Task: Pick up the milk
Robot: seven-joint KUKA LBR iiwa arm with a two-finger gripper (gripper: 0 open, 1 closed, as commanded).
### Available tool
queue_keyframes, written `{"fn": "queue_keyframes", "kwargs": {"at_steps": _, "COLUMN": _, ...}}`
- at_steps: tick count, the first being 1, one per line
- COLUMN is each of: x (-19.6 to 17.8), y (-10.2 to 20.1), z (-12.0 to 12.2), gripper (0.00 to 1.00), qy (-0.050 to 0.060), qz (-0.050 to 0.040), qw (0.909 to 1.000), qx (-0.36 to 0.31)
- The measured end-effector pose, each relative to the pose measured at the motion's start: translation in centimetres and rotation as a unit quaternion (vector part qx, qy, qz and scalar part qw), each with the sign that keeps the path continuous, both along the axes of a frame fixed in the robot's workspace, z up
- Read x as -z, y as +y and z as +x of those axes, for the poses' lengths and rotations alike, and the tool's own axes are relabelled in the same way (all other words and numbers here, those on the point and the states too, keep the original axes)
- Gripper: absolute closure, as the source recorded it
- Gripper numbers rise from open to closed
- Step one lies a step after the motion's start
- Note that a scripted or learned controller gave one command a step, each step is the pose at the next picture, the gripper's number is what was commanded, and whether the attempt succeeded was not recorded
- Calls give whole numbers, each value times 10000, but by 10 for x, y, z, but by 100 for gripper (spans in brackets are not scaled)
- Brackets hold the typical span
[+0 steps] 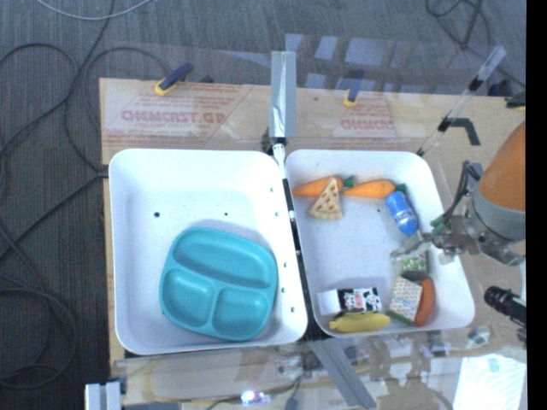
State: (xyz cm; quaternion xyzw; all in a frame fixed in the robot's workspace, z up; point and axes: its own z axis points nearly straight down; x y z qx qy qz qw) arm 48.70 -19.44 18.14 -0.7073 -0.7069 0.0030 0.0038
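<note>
I have not picked up the milk (352, 300) yet; it lies in the right bin (366, 242), and I cannot tell how my gripper (420, 246) stands.

you've got two white bins (128, 229) that look like smooth, slightly glossy plastic. the teal divided tray (220, 283) has a softer satin plastic look. the worktop (120, 135) reads as matt, raw wood or board with red print on it. the milk (349, 300) looks like a printed, smooth little carton. the floor (51, 75) around it is rough grey carpet.
</note>
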Motion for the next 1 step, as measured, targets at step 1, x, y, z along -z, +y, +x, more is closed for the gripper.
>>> {"fn": "queue_keyframes", "kwargs": {"at_steps": 1, "x": 82, "y": 89, "z": -5, "gripper": 0, "qy": 3, "qz": 9, "qw": 10000, "qx": 42}}
